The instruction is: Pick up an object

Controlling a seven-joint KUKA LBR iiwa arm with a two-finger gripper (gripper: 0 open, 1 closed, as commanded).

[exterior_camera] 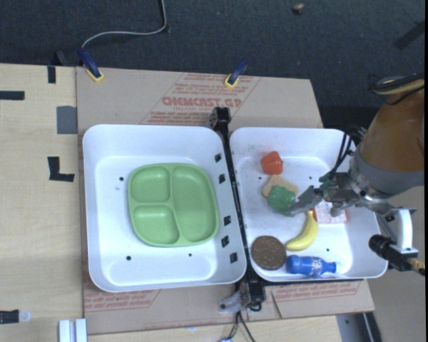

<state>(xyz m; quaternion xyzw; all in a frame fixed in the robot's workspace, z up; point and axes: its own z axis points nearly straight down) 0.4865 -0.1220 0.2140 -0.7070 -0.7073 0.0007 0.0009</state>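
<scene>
My gripper (319,206) hangs low over the right bin (342,140), its fingers spread open. One dark finger (301,203) reaches left and touches or nearly touches a green lump (279,201) that lies against a tan piece (278,187). The other finger (337,209) is over a small pink and white item (333,218). A yellow banana (304,236) has its upper tip just below the gap between the fingers. Nothing is held between them. A red object (272,162) sits toward the back of the bin.
A brown round disc (268,251) and a blue bottle (308,265) lie along the right bin's front wall. The left bin (107,144) holds a green divided plate (173,204). The bins' shared wall (232,198) runs close to the left of the objects.
</scene>
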